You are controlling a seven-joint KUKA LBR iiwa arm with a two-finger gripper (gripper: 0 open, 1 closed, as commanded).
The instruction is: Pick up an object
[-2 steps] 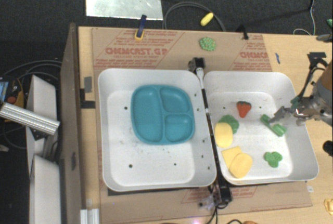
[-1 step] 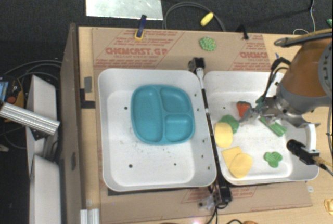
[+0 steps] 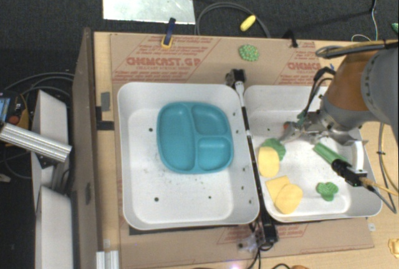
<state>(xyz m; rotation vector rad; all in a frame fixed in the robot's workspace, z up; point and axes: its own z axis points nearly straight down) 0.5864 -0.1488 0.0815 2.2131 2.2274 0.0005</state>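
The right bin [image 3: 274, 102] holds several toy foods. A pale yellow piece [image 3: 269, 163] lies by its left wall with a green leafy piece [image 3: 277, 149] touching its top. Two yellow-orange pieces [image 3: 284, 195] sit at the front. A small green floret [image 3: 326, 189] lies to their right, and a green stick [image 3: 325, 152] lies further back. My gripper [image 3: 294, 130] hangs low over the middle of this bin, just up and right of the leafy piece, with the arm [image 3: 352, 96] coming in from the right. I see nothing held in it.
The left bin [image 3: 134, 199] carries a blue divided plate [image 3: 194, 137]. A dark clip [image 3: 236, 78] sits where the bins meet at the back. On the cardboard behind lie a green round thing [image 3: 249, 52] and a yellow-blue clamp [image 3: 168, 37].
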